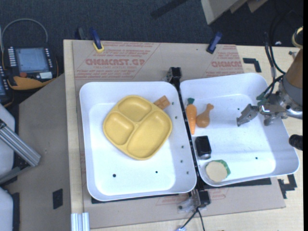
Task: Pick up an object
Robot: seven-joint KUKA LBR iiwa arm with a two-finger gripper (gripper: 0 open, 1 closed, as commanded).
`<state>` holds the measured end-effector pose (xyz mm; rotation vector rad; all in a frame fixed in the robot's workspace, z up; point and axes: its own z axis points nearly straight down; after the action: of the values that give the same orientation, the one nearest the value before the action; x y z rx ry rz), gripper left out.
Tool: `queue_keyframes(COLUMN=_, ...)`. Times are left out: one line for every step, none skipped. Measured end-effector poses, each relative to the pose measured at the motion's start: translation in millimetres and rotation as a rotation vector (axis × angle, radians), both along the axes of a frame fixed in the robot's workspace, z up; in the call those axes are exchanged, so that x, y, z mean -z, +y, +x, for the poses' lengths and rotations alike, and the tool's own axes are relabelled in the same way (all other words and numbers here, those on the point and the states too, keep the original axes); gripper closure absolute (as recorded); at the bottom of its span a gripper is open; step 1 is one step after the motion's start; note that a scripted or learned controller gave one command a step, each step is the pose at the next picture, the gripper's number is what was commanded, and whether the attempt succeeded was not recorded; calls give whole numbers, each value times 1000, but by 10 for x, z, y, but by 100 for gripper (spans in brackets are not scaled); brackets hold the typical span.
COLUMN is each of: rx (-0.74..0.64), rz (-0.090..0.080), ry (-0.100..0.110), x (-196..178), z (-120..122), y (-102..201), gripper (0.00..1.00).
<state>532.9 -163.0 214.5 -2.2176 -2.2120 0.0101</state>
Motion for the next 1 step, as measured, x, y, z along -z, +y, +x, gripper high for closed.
queue_keyframes(rx=-3, rz=-2, ry=-12, x=-57, z=27, y=2, gripper=0)
